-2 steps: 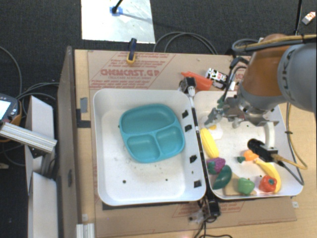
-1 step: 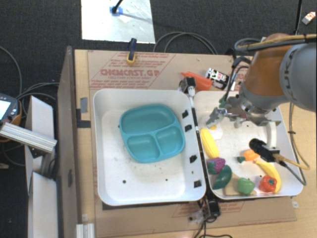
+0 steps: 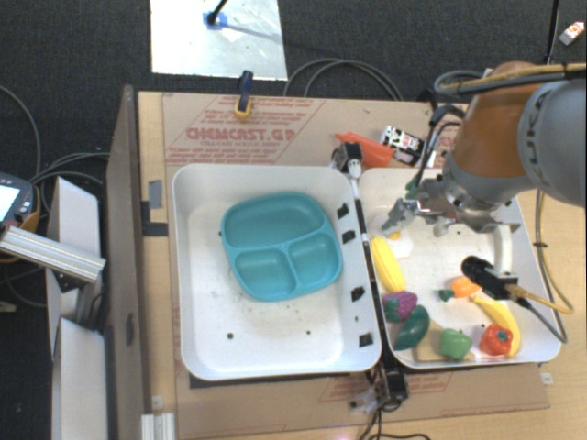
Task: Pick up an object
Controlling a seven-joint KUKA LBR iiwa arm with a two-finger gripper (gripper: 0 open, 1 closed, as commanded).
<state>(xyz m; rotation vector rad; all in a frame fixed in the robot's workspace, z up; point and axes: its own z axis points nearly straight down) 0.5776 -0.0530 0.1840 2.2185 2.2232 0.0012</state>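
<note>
Toy corn (image 3: 387, 264) in white bin (image 3: 442, 257) on cardboard (image 3: 257, 122)

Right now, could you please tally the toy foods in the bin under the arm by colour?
Yellow: 2, the corn and the banana
Green: 2, the dark vegetable and the pepper
Purple: 1, the grapes
Orange: 1, the orange piece
Red: 1, the tomato
Total: 7

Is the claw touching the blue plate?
Apart. The camera view shows the claw over the right bin and the plate in the left bin.
</note>
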